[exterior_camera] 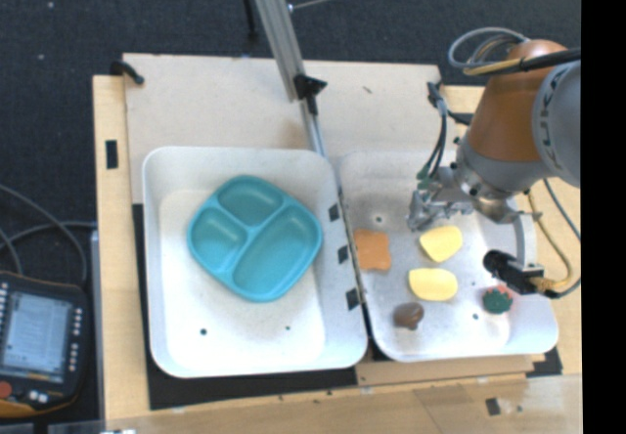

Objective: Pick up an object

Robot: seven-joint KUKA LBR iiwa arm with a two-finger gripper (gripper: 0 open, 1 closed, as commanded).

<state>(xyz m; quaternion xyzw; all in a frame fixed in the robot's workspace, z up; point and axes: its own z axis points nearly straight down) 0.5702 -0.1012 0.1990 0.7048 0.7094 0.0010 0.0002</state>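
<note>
Jaws first: from this high slanted view I cannot tell whether they are open or closed, as the gripper (425, 212) is a tangle of metal under the wrist. I see nothing between them.

It hangs low over the back of the right bin (386, 178). The nearest candidate is the yellow wedge (441, 243), lying just beside the gripper on its near side; whether they touch I cannot say. Just below the wedge is a yellow block (431, 283), close to it but apart. An orange square (372, 250) lies near the divider, a brown lump (409, 315) near the front rim and a green ball (498, 300) towards the right edge. The left bin (176, 325) holds a teal plate (255, 237).

I'd go for the wedge. It looks like a small toy piece, so I judge it light, not fragile, and probably smooth enough to squirt out of a shallow pinch. Its outline is rounded and tapers to one end. I would close across its narrower width near the thick middle, coming straight down with both sides clear of the block.
</note>
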